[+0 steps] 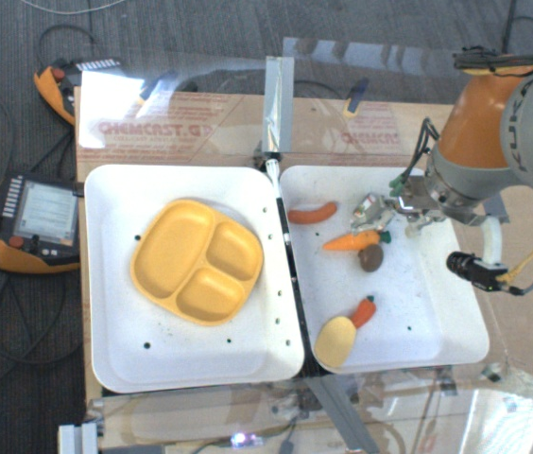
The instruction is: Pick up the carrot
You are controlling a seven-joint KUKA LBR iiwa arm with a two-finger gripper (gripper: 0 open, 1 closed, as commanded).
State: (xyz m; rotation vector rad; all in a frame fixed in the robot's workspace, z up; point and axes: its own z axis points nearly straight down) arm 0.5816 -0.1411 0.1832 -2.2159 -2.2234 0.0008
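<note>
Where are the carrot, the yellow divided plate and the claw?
carrot (350, 243): camera view, middle of its orange body.
yellow divided plate (197, 260): camera view, central ridge between compartments.
claw (372, 210): camera view, between its fingertips, above the carrot.

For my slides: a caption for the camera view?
Gripper poised just above the carrot in the right bin; yellow tray in the left.

Both shallow bins (106, 348) were white. The left one bore a yellow compartment tray (198, 260). In the right lay an orange carrot with a green top (352, 242), a red-orange sausage (313, 213), a brown lump (370, 257) and a pale yellow piece (335, 340).
</note>
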